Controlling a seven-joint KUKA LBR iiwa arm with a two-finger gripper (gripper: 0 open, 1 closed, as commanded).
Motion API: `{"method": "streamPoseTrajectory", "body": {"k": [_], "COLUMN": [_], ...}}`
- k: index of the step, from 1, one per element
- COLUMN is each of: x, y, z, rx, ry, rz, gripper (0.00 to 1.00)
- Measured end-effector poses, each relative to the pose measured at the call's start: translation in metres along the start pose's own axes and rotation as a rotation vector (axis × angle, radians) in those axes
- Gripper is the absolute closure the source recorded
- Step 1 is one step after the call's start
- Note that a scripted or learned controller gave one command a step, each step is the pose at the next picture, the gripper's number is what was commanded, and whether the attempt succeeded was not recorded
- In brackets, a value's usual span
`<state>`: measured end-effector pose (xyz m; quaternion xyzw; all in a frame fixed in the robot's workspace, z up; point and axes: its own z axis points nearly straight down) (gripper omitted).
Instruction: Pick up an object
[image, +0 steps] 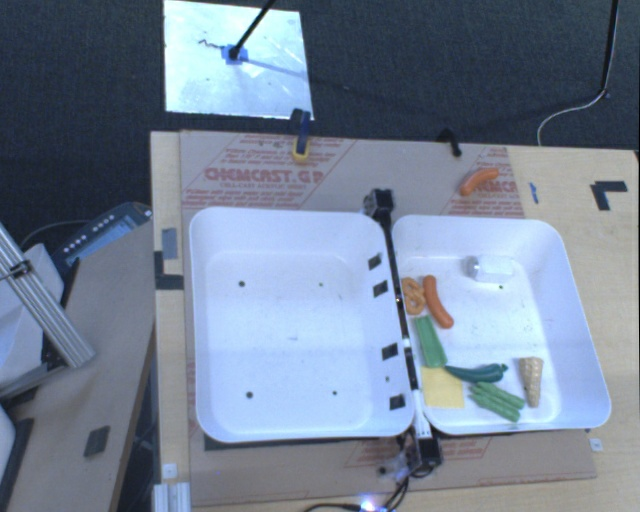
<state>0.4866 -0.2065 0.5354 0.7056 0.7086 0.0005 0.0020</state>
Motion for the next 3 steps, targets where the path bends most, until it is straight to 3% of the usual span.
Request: {"method": "streamPoseTrajectory", "body": {"k": [3], "x": [0.0000], "y": [0.0000], "z": [0.0000], "rx": [0.000], "ry": [0.000], "rz": [0.000], "gripper": [1.00]}}
